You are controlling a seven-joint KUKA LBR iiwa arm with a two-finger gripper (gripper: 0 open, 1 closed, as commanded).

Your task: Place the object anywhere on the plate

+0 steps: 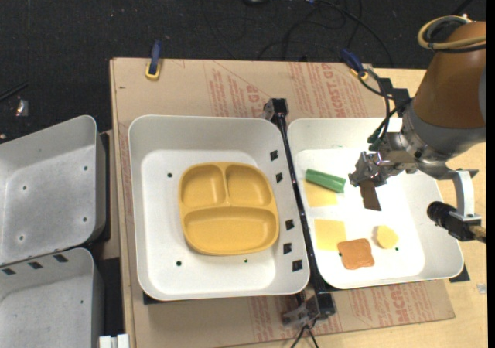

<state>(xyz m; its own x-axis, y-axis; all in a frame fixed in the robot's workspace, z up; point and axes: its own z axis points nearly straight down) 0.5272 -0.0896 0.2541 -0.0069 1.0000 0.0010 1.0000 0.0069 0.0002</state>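
A yellow plate (229,209) with three compartments lies in the middle of the left bin (147,138). The right bin (442,260) holds a green cylinder (324,179) resting on a pale yellow square (322,196). Nearer the front are a second yellow square (330,234), an orange-brown toast-like square (356,254) and a small yellow round piece (386,237). My gripper (372,199) hangs over the middle of the right bin, to the right of the green cylinder and above the round piece. Nothing shows in its grasp.
A black divider with clips (292,199) runs between the two bins. The arm's orange band and grey wrist (452,107) loom over the right bin's far right side. A black fitting (447,219) sits at that bin's right rim. White panels (46,184) lie left of the bench.
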